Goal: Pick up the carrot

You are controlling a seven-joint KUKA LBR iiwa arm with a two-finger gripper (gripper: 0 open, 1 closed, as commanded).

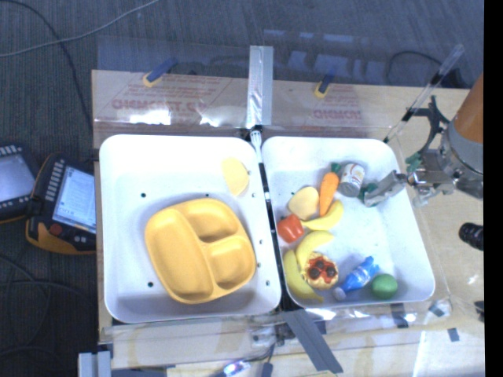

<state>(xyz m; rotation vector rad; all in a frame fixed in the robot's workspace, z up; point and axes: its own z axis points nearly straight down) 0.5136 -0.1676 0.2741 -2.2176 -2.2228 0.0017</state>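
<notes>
From above, the carrot stands nearly upright in the right bin, leaning on a pale round piece with a can at its 2 o'clock. My gripper hangs at its 3 o'clock, holding nothing; how far open, I cannot tell. It looks light, stiff and slick, so I would pinch its thick middle.

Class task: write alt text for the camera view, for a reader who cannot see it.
Overhead view of two white bins: the gripper hovers over the right bin, just right of a small can and an orange carrot lying among toy food, including bananas. The left bin holds a yellow divided tray.
</notes>
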